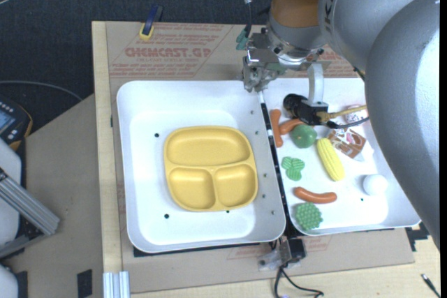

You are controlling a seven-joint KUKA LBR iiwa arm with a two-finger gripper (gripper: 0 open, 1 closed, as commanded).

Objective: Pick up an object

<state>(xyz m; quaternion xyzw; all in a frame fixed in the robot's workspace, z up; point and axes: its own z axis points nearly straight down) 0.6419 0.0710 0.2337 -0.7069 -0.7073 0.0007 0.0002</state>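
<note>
My gripper [255,80] hangs over the back rim where the two bins meet, with nothing seen in it. The right bin [391,216] holds toy food: an orange sausage [276,128] standing along the left wall, a round green fruit [304,136], a yellow corn cob [330,158], a green leafy piece [292,167], a red sausage [314,195], a broccoli head [307,216], a white egg [375,184] and a brown-and-white snack pack [349,141]. All lie below and to the right of the gripper.
The left bin [140,150] holds a yellow divided plate [209,167]. A cardboard sheet [174,45] lies behind the bins with a blue-and-yellow clip [149,22] on it. The grey arm covers the right bin's far right corner.
</note>
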